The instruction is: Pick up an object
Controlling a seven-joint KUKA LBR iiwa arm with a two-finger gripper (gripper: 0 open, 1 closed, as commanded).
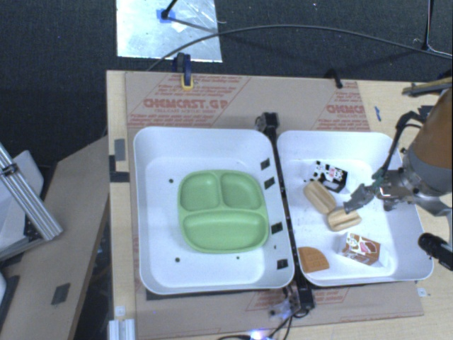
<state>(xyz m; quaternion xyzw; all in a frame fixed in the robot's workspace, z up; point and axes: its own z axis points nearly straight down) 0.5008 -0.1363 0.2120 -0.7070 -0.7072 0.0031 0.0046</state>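
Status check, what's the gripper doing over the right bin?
Gripper low in right bin, at tan block. Grip unclear. Second tan block beside it.

Single fixed camera mounted above the bench (233,94), looking down at a slant from the near side, so that the far edge of the bench lies toward the top of the view and dark floor shows beyond it. The view stands far enough back to take in both white bins whole, the left bin (152,211) and the right bin (403,250) side by side across the middle. The arm (432,158) enters from the right edge.
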